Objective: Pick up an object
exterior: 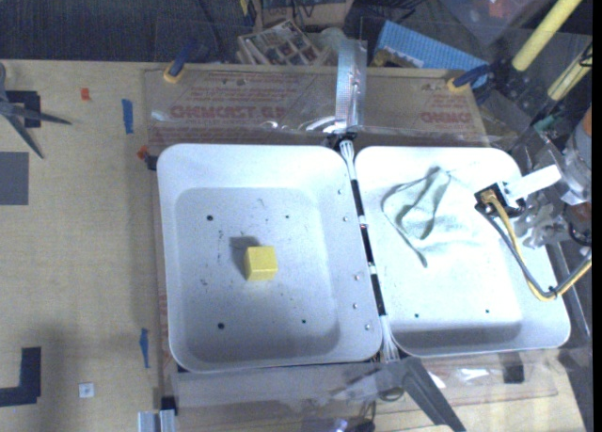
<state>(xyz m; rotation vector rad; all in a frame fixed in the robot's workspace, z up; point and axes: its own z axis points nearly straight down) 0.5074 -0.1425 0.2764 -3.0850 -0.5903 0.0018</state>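
Note:
A small yellow block (261, 263) lies near the middle of the left bin (188, 176). In the right bin (489, 317), a limp grey-green piece of cloth or band (419, 204) sits toward the upper left. The gripper (538, 225) hangs at the right bin's right rim, partly cut off by the frame edge, with a yellow cable looping below it. It is well to the right of the grey-green piece and far from the yellow block. Nothing can be seen held in it.
A metal divider (362, 242) runs between the two bins. Clear plastic sheeting and clamps (179, 68) line the back of the bench. Black brackets (23, 110) sit on the wooden surface at the left. Cluttered boxes stand behind.

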